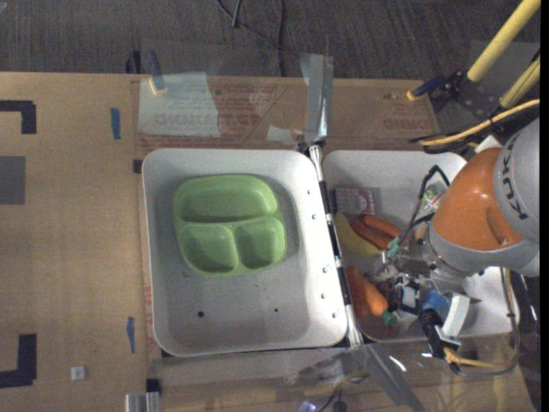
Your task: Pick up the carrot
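Although my gripper (396, 280) is low in the right bin (403, 157), its tip is lost in a clutter of cables and blue parts, so I cannot tell whether it is open or closed. Nothing is visibly held in it. The carrot (367, 295) lies just beside it on the bin floor, near the bin's left wall and front corner, tilted along the wall. By my judgement the reach is done, or nearly so, while the grasp and the lift are both left to do.

Further out, a yellow piece (350, 234) and a reddish piece (377, 227) lie close together behind the carrot, with a small pink packet (355, 200) beyond them. Above the wrist my orange band (480, 204) leans over the bin's right half. The left bin (163, 230) holds a green divided plate (230, 223), well apart from the carrot.
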Available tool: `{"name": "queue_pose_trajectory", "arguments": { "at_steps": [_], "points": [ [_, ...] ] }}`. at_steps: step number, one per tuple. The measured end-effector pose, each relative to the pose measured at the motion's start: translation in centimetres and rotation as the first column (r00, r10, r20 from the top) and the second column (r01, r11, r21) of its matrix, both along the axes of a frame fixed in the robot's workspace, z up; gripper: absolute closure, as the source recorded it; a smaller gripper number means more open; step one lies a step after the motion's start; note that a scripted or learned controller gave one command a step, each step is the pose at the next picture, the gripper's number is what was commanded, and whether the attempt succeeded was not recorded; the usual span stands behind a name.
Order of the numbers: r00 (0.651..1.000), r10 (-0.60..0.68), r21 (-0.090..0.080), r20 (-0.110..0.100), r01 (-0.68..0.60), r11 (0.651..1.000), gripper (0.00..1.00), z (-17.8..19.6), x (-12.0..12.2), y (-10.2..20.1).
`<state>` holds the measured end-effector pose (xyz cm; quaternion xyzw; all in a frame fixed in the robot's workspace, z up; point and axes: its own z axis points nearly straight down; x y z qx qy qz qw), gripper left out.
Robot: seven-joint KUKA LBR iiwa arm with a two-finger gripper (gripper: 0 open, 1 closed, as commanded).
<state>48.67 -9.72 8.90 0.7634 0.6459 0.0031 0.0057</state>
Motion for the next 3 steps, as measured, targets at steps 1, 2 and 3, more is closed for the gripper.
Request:
{"name": "queue_pose_trajectory", "arguments": {
  "at_steps": [1, 2, 3],
  "points": [
    [0.943, -0.333, 0.005, -0.009, 0.333, 0.943, 0.0, -0.3, 4.6, -1.4],
    [0.982, -0.19, 0.004, -0.01, 0.19, 0.982, 0.0, -0.3, 10.0, -1.9],
    [0.983, -0.186, 0.004, -0.008, 0.186, 0.983, 1.0, 0.8, 10.2, -1.8]
  ]
}}
